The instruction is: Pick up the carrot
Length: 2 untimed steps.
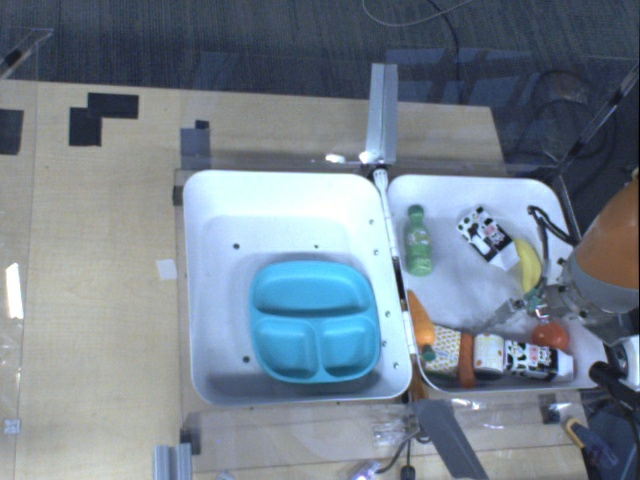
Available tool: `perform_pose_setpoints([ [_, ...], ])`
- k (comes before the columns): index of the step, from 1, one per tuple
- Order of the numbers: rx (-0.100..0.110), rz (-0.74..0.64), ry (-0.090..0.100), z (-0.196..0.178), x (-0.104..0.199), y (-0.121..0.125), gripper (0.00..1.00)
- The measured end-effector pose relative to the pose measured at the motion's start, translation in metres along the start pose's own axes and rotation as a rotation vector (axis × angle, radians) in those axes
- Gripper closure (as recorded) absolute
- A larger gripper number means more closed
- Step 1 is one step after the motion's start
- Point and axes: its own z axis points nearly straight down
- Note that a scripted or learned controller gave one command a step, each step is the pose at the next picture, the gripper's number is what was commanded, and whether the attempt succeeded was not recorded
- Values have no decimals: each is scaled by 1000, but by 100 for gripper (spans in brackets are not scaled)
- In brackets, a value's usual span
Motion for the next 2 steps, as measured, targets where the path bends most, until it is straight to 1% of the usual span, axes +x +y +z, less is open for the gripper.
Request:
perform_pose_setpoints([
  [1, 10, 54, 0, -19, 11, 30, 0],
  [2, -6, 127, -9, 0, 55, 8, 0],
])
